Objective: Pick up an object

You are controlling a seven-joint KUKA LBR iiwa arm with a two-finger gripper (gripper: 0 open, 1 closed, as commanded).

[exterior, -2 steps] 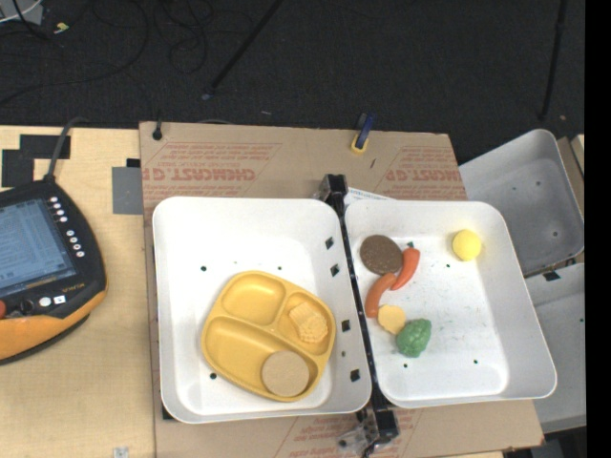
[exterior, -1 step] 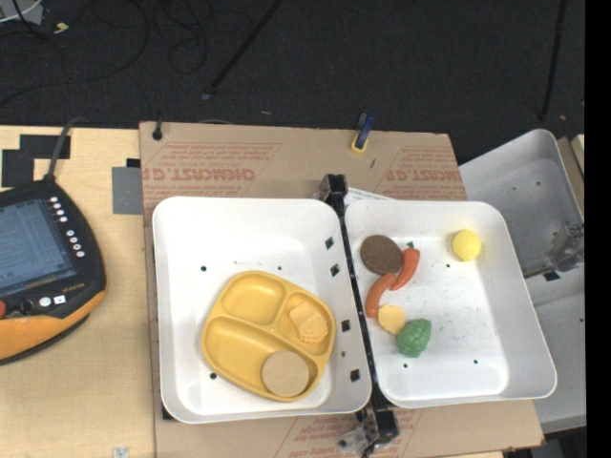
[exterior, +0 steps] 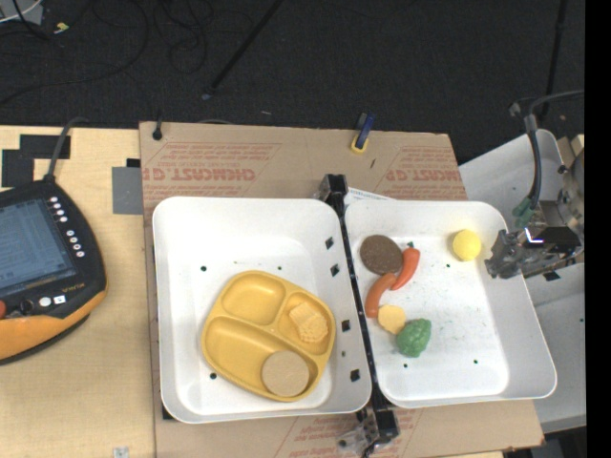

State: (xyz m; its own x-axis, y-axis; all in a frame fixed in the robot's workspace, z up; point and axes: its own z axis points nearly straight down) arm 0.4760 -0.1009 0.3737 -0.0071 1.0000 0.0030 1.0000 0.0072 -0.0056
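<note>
The gripper sits at the right rim of the right-hand bin, a dark cluster of metal and cable that is hard to read; I cannot tell how it is set, and nothing shows in its grasp. Most of the arm behind it is cut off at the right side, so only a grey curve and some wiring are visible there.

Just left of the gripper, near the bin's upper right corner, lies a yellow ball, close to it but apart. Further left, by the divider between the bins, a brown disc touches a red pepper, and a curved orange sausage bends down from under them. Below that sit a small yellow lump and a green broccoli piece, touching each other.

The left-hand bin holds a yellow divided tray, tilted on the diagonal. One compartment carries a ridged yellow piece, another a pale round biscuit.

Both bins rest on a sheet of printed cardboard. At the far left, a tablet-like controller with an orange case is partly cut off by the frame.
</note>
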